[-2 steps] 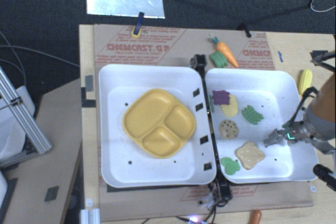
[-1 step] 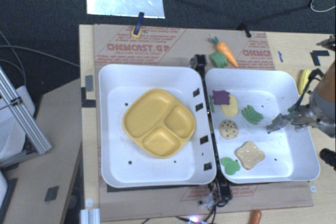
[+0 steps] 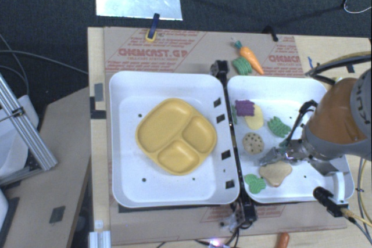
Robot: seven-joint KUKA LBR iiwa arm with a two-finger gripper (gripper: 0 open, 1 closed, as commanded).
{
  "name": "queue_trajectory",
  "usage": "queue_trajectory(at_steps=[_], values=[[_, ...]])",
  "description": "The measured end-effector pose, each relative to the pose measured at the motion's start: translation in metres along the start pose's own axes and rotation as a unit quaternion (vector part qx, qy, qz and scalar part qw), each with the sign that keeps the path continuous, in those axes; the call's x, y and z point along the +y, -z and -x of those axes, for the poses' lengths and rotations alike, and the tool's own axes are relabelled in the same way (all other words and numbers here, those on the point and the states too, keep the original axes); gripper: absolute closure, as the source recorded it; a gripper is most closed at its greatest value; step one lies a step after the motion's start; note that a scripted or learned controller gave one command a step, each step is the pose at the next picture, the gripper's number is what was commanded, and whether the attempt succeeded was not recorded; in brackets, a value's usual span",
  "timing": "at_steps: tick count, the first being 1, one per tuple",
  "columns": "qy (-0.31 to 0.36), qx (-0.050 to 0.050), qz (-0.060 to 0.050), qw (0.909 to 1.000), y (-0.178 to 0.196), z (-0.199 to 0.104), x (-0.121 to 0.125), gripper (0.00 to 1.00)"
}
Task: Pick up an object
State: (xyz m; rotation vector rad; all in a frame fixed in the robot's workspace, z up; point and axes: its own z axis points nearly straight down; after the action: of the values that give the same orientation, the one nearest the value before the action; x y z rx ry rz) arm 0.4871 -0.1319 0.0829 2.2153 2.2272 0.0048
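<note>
The right bin (image 3: 302, 90) holds several small toy foods: a purple piece (image 3: 244, 107), a pale yellow piece (image 3: 254, 121), a green leafy piece (image 3: 279, 126), a brown speckled cookie (image 3: 252, 142), a beige bread-shaped piece (image 3: 275, 173) and a green piece (image 3: 254, 184). My gripper (image 3: 274, 156) reaches in from the right and hangs low over the bin, just above the beige piece's top edge and right of the cookie. Nothing visibly sits in its grasp. The arm's grey and orange body covers the bin's right part.
The left bin (image 3: 125, 101) holds a yellow divided plate (image 3: 176, 135). A toy carrot (image 3: 250, 56) and a green toy (image 3: 241, 66) lie on the cardboard behind the right bin. A blue and yellow marker (image 3: 153, 28) lies at the back left.
</note>
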Motion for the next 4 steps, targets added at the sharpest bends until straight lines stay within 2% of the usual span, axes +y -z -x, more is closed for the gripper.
queue_trajectory(at_steps=[1,2,3,4], values=[[0.000,-0.001,0.000,1.0000,0.026,-0.011,0.000,0.00],[0.002,-0.002,0.008,1.0000,0.231,-0.041,0.003,0.00],[0.003,-0.001,0.008,1.0000,0.365,-0.080,0.002,0.00],[0.002,-0.002,0.003,1.0000,0.369,-0.078,0.002,1.00]])
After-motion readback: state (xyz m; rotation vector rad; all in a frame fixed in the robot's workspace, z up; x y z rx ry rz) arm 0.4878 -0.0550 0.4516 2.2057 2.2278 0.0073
